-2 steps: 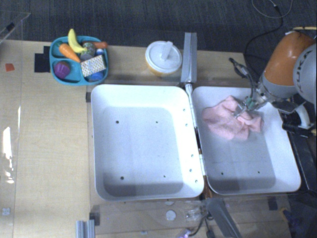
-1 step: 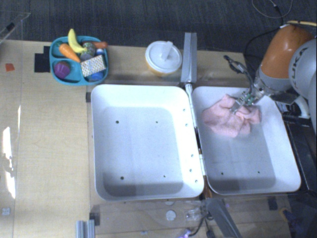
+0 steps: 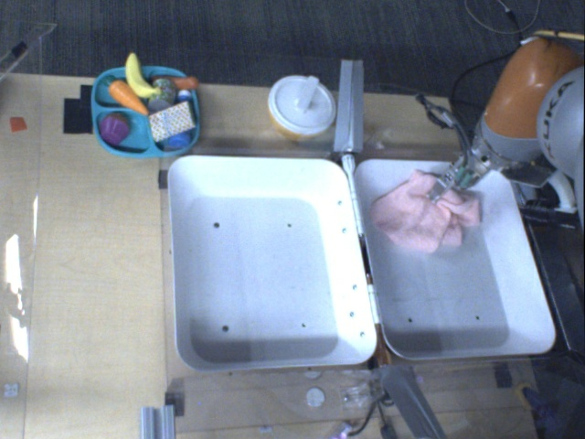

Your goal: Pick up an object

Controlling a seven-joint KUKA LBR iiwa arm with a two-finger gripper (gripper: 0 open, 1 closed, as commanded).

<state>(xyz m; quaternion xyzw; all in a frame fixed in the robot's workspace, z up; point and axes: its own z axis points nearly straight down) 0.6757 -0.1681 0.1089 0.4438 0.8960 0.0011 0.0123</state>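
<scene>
Resting: pink cloth [image 3: 423, 215] in right bin [image 3: 475, 332], wooden bench [image 3: 82, 273].

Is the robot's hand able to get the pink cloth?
Probably yes. The hand is already down at the top right edge of the pink cloth, which lies alone in the right bin, with nothing over it.

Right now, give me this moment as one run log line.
object: crumpled pink cloth | location: right white bin, far half | gripper: at cloth's far right edge, touching | grasp: unclear | left white bin
</scene>
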